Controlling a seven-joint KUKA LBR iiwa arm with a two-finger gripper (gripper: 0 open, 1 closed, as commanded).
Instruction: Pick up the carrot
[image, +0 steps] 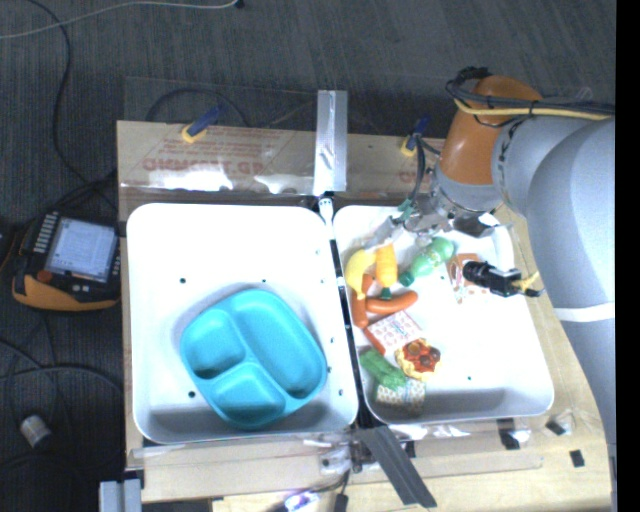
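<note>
Glossily smooth, the tapered orange carrot (391, 299) lies below the claw (420, 222), whose grip I cannot tell.

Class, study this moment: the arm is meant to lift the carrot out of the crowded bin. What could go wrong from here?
The carrot lies packed against the banana and a card, so a grasp might catch a neighbour instead. It also sits near the right bin's dividing wall, which may block the gripper.
</note>
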